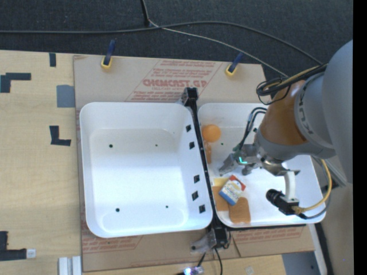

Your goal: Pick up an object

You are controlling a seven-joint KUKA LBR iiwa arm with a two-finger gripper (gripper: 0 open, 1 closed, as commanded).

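Observation:
The right bin holds an orange ball near its left wall, a small blue, white and red packet lower down, a tan bread-like piece at the front, and a yellow bit beside the packet. My gripper hangs over the bin's middle, just above the packet and right of the ball. Its fingers are spread apart with nothing between them. The arm's grey body and orange band cover the bin's right part.
The left bin sits beside the right one, split from it by a black clip strip. Both bins rest on a cardboard sheet held by yellow clamps. A black cable runs across the back.

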